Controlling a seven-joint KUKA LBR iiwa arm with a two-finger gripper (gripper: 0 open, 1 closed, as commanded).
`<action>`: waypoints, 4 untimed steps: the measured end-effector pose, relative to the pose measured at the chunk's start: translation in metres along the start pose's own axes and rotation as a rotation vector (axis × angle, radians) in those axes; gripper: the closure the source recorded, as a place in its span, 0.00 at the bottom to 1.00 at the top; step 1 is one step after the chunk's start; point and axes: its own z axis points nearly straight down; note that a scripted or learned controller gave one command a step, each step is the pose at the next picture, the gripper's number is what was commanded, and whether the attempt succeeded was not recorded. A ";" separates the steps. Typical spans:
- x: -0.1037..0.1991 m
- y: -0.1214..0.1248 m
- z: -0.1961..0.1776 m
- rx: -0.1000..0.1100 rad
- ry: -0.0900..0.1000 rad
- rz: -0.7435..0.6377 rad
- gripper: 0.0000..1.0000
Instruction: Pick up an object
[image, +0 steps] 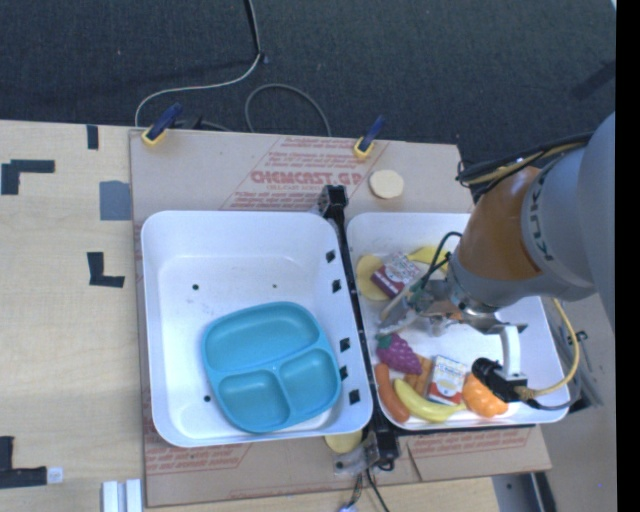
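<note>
I have the arm low inside the right bin (555, 330), with the gripper (408, 305) reaching toward the left side of this bin, close to the divider between the two bins. The fingers (398, 312) point down into the pile of toy food, but they are small and partly lost against the objects, so I cannot tell how far they are open or whether something is between them. I will not say that anything is held.

The objects to pick are all in the right bin: a bunch of purple grapes (398, 352) just below the gripper, a yellow banana (428, 404) and a carrot (390, 392) near the front wall, a small white and orange box (447, 377), an orange fruit (484, 398), and a small printed packet (404, 268) beside a yellow piece (371, 278) just above the gripper. The left bin (165, 250) carries a blue divided plate (270, 365).

In my judgement, the step in hand is the descent or the closing on one object, probably the grapes or the packet. The next move calls for a firm closing and a straight lift, then a check that the object really comes up.
</note>
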 end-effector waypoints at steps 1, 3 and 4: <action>-0.007 0.125 0.013 -0.013 -0.003 -0.004 0.00; -0.036 0.090 -0.086 -0.014 -0.004 0.001 1.00; 0.037 0.067 -0.086 -0.007 0.000 -0.006 1.00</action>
